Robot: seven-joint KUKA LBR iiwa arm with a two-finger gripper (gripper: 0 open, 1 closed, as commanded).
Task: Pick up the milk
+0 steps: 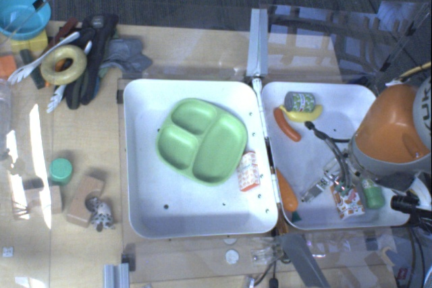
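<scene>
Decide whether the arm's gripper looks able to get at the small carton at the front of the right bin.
Probably yes. The carton lies on the right bin floor with nothing on top of it, and the gripper is right beside it. The carrot lies apart, by the left wall.

A green divided plate (202, 140) lies in the left bin (145, 165). The right bin (351, 101) holds a small can (300, 102) against a banana (305, 114), a red sausage (287, 125) and a carrot (287, 193). On the bench, a blue bowl (20, 10) and yellow ring (64, 64)
</scene>
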